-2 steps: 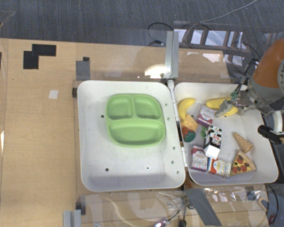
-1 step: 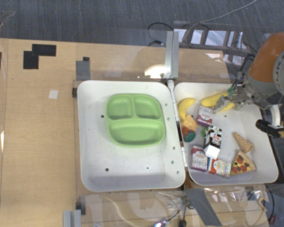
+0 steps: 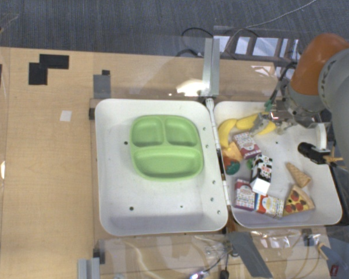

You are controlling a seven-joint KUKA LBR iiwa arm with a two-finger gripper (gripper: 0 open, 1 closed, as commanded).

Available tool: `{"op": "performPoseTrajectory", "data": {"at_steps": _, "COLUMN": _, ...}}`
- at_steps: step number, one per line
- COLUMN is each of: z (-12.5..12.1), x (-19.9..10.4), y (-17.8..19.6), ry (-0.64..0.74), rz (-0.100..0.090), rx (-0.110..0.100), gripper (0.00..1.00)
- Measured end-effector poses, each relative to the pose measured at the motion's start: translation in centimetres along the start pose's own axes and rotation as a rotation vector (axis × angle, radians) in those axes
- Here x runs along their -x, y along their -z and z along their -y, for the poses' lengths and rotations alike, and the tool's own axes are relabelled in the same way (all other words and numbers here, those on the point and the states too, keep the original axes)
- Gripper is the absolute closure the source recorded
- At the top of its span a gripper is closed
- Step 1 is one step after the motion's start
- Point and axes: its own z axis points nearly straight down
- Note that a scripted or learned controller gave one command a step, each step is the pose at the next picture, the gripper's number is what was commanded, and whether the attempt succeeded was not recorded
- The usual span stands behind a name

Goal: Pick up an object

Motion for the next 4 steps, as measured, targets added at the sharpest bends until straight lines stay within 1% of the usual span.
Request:
{"op": "performPoseTrajectory", "data": {"at_steps": 1, "z": -0.1, "x": -0.4, "y": 0.7, "ry": 0.006, "rz": -0.007, "rx": -0.002, "gripper": 1.00}}
{"op": "performPoseTrajectory", "data": {"at_steps": 2, "z": -0.2, "x": -0.5, "y": 0.8, "ry": 0.007, "rz": -0.006, "rx": 0.000, "gripper": 0.00}}
{"op": "performPoseTrajectory", "data": {"at_steps": 3, "z": -0.1, "x": -5.8, "y": 0.1, "ry": -0.040, "rz": -0.002, "rx": 0.023, "gripper": 0.00}}
{"op": "performPoseTrajectory", "data": {"at_steps": 4, "z": 5.8, "x": -4.1, "y": 0.2, "ry": 0.115, "rz": 0.001, "rx": 0.034, "gripper": 0.00}}
